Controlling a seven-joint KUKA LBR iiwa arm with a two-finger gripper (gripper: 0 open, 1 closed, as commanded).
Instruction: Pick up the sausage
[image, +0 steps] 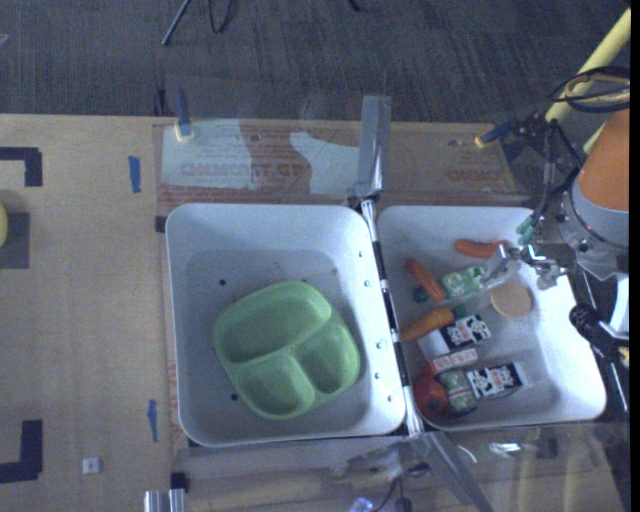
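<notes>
Slim, smooth orange sausage (477, 247) lies just beside the seemingly metallic pincer (512, 256).

Across the top, dark grey carpeted floor (400, 50), faintly ribbed, crossed by thin dark stand legs (190, 18) at the upper edge. Below it, a pale tan wooden bench (80, 300), evenly and softly lit, without hard shadows. On the bench's left side, two black corner marks (25, 165) (25, 450), one near the far edge and one near the close edge. Beside them, short strips of blue tape (134, 172) (152, 420). At the far middle, a clear sheet (250, 160) lying flat with pale glare on it, and just beside it a grey metal bar (372, 145). Near the bottom left corner, a small grey square (91, 465).
</notes>
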